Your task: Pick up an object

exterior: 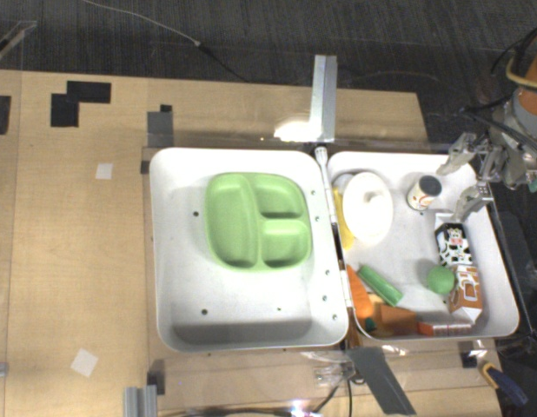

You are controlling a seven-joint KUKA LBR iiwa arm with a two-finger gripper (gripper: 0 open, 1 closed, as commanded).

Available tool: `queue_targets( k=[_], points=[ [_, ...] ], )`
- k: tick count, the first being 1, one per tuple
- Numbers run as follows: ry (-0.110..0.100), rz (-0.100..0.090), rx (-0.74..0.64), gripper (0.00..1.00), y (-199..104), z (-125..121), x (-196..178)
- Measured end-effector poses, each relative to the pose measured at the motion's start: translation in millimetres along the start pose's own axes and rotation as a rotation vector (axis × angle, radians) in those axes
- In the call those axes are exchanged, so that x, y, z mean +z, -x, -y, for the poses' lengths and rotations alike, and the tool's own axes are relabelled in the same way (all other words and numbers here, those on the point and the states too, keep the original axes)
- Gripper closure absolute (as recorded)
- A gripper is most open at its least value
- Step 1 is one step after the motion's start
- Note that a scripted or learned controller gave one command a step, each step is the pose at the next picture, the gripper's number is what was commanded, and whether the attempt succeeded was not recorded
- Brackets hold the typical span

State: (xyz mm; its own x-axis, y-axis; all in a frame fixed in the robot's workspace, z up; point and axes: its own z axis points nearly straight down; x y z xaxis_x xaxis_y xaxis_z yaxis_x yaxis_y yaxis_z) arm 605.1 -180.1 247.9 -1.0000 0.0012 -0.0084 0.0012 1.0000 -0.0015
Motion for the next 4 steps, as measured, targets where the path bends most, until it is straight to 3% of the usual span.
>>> queue_targets(
  k=[1, 2, 3, 4],
  points=[
    [-0.003, 0.008, 0.001, 0.00, -31, 25, 147],
    [-0.002, 0.011, 0.156, 0.00, -91, 24, 156],
    [-0.001, 0.014, 0.284, 0.00, -112, 23, 156],
    [-0.006, 0.034, 0.277, 1.00, -106, 24, 141]
  ],
)
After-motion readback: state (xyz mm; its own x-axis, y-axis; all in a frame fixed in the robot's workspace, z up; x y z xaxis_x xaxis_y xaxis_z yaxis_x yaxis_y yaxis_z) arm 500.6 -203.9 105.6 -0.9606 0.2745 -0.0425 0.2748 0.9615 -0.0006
